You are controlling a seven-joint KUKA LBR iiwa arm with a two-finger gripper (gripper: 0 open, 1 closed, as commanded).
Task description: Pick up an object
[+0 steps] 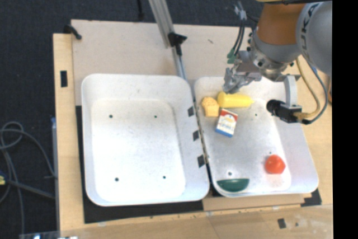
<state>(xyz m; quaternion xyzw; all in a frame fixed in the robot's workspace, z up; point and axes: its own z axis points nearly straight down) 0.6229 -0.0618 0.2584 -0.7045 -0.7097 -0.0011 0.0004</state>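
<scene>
Green bowl (232,184) sits far below the pincer (232,87), which hovers just above the yellow banana (235,100); whether it's spread, I cannot tell. Risk: the crowding small box (226,123) and yellow block (210,106) could get nudged, spoiling the grab.
</scene>
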